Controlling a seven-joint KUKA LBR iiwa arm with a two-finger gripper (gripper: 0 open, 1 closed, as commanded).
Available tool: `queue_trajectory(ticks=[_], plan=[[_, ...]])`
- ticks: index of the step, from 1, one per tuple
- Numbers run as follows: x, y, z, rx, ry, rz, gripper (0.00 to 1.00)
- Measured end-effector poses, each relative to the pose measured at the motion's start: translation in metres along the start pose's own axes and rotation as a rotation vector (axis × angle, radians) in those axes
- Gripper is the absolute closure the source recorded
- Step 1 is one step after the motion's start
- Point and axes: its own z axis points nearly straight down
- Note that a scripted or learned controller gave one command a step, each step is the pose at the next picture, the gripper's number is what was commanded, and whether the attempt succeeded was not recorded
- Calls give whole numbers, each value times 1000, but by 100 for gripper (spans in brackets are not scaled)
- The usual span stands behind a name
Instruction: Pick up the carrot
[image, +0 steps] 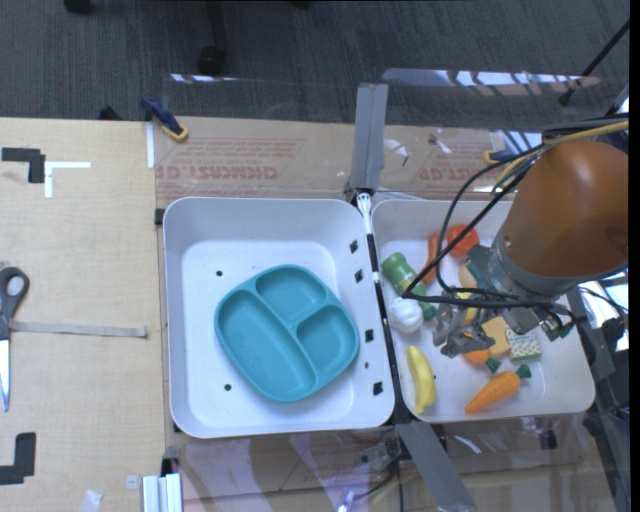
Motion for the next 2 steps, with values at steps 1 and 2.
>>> queue_trajectory(ticks=[1,2], plan=[[-9,-61,106,-2,5,-176,100],[-11,-61,96,0,1,-174,100]])
